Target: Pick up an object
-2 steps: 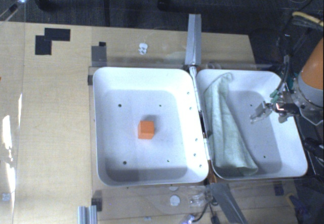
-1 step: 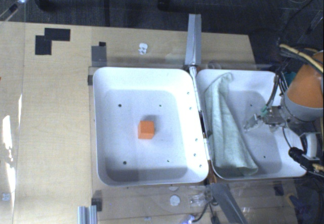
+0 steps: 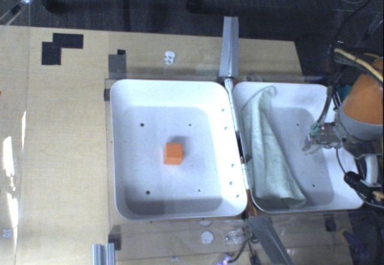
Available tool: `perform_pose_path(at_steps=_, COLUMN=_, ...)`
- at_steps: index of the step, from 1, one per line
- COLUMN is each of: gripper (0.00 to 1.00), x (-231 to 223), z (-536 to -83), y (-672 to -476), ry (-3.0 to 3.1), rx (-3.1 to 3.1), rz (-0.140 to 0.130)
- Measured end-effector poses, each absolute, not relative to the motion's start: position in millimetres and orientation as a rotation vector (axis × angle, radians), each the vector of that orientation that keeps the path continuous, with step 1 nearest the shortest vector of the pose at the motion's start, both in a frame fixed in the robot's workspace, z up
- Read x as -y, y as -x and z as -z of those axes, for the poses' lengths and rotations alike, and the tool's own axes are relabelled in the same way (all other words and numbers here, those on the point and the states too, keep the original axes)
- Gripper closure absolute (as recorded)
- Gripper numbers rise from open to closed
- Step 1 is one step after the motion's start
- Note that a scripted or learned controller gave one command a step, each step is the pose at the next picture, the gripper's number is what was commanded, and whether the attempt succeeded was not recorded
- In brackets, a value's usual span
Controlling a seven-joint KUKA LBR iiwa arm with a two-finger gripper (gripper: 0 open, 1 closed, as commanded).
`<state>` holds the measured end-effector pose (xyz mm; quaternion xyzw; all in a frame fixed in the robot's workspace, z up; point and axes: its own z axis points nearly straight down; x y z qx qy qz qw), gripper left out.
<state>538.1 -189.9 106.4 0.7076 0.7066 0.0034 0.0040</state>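
Note:
A small orange cube [image 3: 173, 153] rests on the floor of the left bin [image 3: 129, 198], a little left of its middle. In the right bin [image 3: 345, 195] a pale crumpled cloth [image 3: 269, 151] lies lengthwise along the left side. My gripper [image 3: 314, 139] hangs over the right part of the right bin, right of the cloth and apart from it, under the arm's orange band [image 3: 365, 102]. I see nothing held in it. It is far to the right of the cube.
A metal divider rail [image 3: 230, 48] runs between the bins at the back. Black tape marks [image 3: 61, 47] lie on the wooden bench at the far left. Cables [image 3: 360, 183] hang near the right bin's right rim.

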Motion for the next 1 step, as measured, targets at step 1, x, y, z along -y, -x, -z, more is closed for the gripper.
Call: perform_pose_path(at_steps=1, gripper=1.00, x=150.6, z=-226.9, y=-562.8, ry=-2.260, rx=-2.175, rz=-0.006)
